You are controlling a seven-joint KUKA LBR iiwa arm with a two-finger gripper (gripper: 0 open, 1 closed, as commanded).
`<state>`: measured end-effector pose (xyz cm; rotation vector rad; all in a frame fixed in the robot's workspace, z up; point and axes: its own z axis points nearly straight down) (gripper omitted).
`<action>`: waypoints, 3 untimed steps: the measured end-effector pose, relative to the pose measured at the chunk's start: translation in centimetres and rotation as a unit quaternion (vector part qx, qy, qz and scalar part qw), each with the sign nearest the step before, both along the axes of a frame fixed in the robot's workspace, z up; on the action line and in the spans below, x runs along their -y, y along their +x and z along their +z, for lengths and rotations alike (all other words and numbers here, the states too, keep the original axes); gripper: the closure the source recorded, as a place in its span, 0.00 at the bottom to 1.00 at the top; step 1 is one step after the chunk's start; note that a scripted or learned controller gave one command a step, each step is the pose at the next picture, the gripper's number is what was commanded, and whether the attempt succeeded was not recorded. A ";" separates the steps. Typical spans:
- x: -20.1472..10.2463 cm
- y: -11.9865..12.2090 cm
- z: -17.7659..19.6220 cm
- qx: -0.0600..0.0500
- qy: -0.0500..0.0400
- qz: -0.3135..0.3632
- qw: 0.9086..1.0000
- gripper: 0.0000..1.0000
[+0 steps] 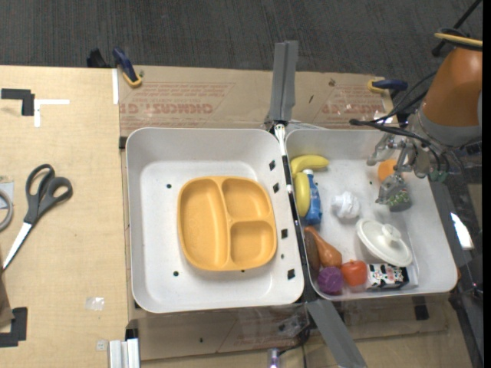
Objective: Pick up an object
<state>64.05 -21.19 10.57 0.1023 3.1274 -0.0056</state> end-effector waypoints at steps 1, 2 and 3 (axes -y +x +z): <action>0.1 -0.2 -1.1 -0.003 0.001 -0.007 1.000 0.00; 0.0 0.0 0.0 0.000 0.000 -0.005 1.000 1.00; 0.0 0.0 0.0 0.000 0.000 -0.005 1.000 0.00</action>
